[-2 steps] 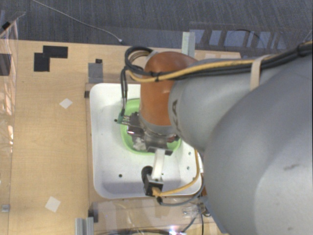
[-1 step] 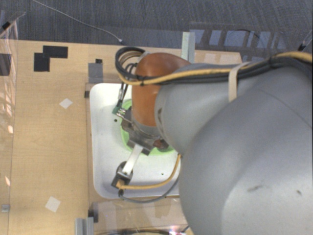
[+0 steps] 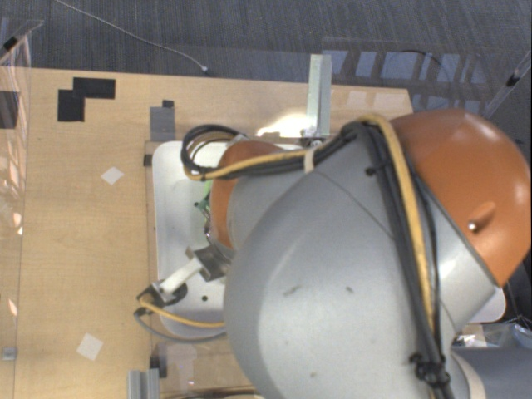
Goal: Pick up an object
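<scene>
My gripper (image 3: 214, 258) sits low over the white bin (image 3: 166, 214), tucked under the orange band (image 3: 241, 191) of my wrist. Only a grey edge of it peeks out at the band's seven o'clock, so I cannot tell whether it is open or closed, and I see nothing held in it. I judge it is placed this low because a pick has to be made from straight above, close to the bin floor.

At about twelve o'clock from that edge, right against the band's rim, a small green scrap (image 3: 202, 204) lies in the bin. It is the one candidate object I can make out, and it is too little exposed for me to name. It seems to lie just beside the gripper, not under it, though I cannot tell whether they touch.

Outward from there, my arm (image 3: 349, 298) spreads from the centre to four o'clock and covers most of the bench's right side. That is the price of reaching in so steeply. The bin wall curves round at nine o'clock, and beyond it the bare bench (image 3: 75, 248) runs out to the left.

As I read it, the pick is not yet proven.
</scene>
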Tool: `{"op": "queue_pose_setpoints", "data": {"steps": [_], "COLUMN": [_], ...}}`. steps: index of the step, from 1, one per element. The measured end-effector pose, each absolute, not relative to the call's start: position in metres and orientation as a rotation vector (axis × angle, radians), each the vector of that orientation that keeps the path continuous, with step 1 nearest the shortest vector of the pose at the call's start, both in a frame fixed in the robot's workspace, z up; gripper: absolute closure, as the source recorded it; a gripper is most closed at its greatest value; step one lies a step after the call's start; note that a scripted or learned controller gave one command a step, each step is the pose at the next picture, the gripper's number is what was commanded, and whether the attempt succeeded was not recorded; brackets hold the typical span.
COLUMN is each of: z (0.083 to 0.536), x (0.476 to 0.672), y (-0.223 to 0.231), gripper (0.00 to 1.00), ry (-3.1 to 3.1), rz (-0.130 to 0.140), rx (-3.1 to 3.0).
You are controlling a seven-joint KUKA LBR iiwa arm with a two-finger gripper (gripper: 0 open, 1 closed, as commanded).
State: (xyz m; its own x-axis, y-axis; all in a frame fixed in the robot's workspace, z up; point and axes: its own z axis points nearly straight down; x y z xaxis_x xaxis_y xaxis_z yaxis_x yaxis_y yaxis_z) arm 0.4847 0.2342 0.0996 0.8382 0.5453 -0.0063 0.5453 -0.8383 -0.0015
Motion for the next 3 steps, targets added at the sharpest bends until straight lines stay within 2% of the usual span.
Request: {"op": "queue_pose_setpoints", "data": {"steps": [1,2,3], "z": [0.212,0.296,0.093], "x": [0.495,0.507,0.489], "y": [0.236,0.234,0.237], "gripper": [1.0,1.0,1.0], "ry": [0.321,0.764,0.555], "rz": [0.01,0.006,0.011], "rx": [3.131,3.049,3.098]}}
